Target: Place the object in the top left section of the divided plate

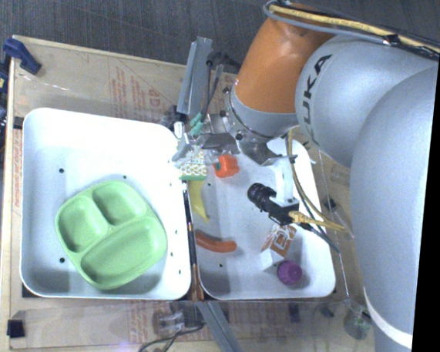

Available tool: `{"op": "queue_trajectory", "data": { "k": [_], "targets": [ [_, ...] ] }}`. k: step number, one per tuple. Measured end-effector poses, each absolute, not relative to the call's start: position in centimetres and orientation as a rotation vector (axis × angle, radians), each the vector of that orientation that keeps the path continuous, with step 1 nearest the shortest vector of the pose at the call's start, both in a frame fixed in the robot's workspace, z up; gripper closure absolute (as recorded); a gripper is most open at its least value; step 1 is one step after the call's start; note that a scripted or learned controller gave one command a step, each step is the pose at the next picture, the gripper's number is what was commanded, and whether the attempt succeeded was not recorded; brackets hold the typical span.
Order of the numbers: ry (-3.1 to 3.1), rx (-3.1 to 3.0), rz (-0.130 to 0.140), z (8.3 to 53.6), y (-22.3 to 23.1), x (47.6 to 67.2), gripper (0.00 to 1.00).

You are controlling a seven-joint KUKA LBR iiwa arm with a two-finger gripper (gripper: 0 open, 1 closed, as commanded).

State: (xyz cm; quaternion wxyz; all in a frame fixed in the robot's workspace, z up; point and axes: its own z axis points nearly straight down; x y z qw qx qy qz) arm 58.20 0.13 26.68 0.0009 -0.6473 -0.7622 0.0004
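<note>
I'm at the pick: tool, grip state unclear, over yellow banana-shaped toy; green divided plate waits lower left.

Item: our single arm, grey with orange band, entering from our right and bent downward. Gripper at wrist's end, low and pointing left. We cannot make out its grasping state.
</note>
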Motion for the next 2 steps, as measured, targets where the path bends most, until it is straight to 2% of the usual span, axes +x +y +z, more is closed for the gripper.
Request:
{"op": "queue_trajectory", "data": {
  "k": [1, 2],
  "targets": [
    [-2.501, -1.896, 0.005, 22.9, 4.2, 54.0, 1.0],
    [-2.515, -1.878, 0.007, 19.7, 11.2, 49.0, 1.0]
  ]
}}
